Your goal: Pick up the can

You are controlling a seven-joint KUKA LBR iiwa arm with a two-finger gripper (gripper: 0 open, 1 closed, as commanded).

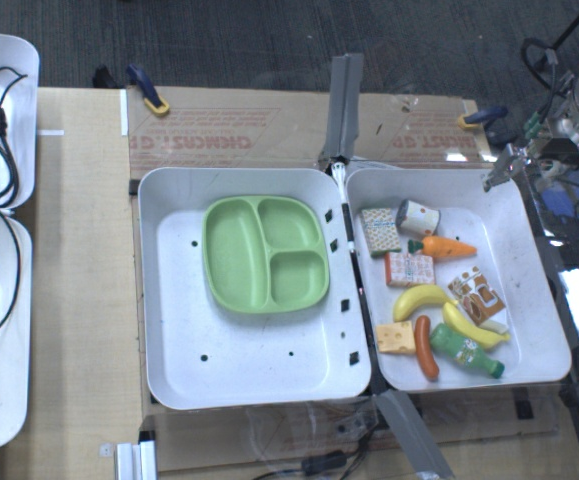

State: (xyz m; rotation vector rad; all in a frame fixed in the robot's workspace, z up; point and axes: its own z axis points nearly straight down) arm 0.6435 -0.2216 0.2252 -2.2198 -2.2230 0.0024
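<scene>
The can, a short white and grey cylinder, lies on its side near the back of the right bin. An orange carrot lies just in front of it, and a small patterned box is on its left. My gripper hangs at the right bin's back right corner, up and to the right of the can and well apart from it. Nothing is seen in its hold.
The right bin also holds a red-white box, two bananas, a sausage, a cheese wedge, a green bottle and a brown snack box. A green divided plate sits in the left bin.
</scene>
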